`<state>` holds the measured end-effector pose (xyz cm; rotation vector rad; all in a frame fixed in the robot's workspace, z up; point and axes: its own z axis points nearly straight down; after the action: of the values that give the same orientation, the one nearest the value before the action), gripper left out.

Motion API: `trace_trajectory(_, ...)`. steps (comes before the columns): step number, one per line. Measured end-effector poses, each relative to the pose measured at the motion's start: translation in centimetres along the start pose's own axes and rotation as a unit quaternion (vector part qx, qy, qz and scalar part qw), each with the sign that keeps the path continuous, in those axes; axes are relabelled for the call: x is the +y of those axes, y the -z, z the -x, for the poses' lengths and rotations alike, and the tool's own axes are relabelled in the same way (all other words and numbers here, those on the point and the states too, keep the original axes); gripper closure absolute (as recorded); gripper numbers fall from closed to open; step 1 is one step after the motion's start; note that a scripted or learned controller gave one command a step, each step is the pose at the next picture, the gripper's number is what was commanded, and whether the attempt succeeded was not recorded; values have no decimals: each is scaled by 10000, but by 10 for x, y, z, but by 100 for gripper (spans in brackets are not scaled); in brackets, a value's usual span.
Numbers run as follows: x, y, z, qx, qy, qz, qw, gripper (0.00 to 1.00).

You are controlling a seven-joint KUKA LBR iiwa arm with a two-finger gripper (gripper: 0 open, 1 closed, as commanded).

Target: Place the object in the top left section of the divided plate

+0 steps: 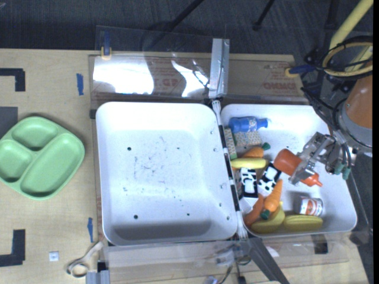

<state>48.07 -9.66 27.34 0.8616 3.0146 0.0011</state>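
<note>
While the arm reaches in from the right, the gripper (308,161) hangs over the right bin (346,220), tilted; cannot tell if it is wide or narrow, the view is too blurred.

Nearest the camera, in front of the gripper, a small red and white can (311,206) lies in the right bin, with a yellow banana (302,221) just in front of it along the front wall. A carrot (270,202) lies to the front-left of the gripper, tilted, its lower end on the banana's left end. A black and white toy (260,182) sits just left of the gripper, touching the carrot.

An orange object (286,160) lies right against the gripper's left side, in the right bin; cannot tell whether it is gripped or only touched. A small red-orange piece (314,180) sits just in front of the gripper.

Left of the orange object lies a yellow piece (251,163). The left bin (157,170) is further left, side by side with the right one. Well apart, far left on the bench, sits the green divided plate (38,157); its top left section (29,132) holds nothing.

Behind and left of the gripper are a speckled block (246,138) and, beyond it, a blue bottle (247,124) by the back wall. A clear sheet (154,76) lies behind the bins.
</note>
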Motion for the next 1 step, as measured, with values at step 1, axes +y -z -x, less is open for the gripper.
trace_trajectory(1,19,36,12,4,222,1,9998,100)
